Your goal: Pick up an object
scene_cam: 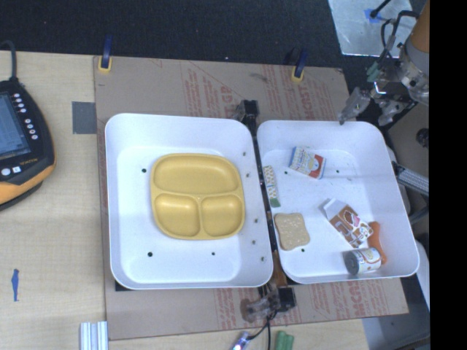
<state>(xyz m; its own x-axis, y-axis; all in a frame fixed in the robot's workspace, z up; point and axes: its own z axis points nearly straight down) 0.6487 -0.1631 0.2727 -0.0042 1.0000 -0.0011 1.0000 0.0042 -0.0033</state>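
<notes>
A single fixed camera looks down on the table [58, 268] from above at a slight slant. It stands far enough back to take in both white bins, the left bin [128, 195] and the right bin [379, 173], side by side. The arm [408, 64] enters at the upper right.

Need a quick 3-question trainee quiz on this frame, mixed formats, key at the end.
1. True or false: the yellow divided plate lies in the right bin.
2. Which item lies nearest the gripper?
A. the slice of toast
B. the small carton
C. the can
3. Fill in: the yellow divided plate has ___ compartments.

Key
1. False. It lies in the left bin.
2. B. The small carton is at the far end of the right bin, closest to the gripper, which is beyond that bin's far right corner.
3. Three.
</notes>
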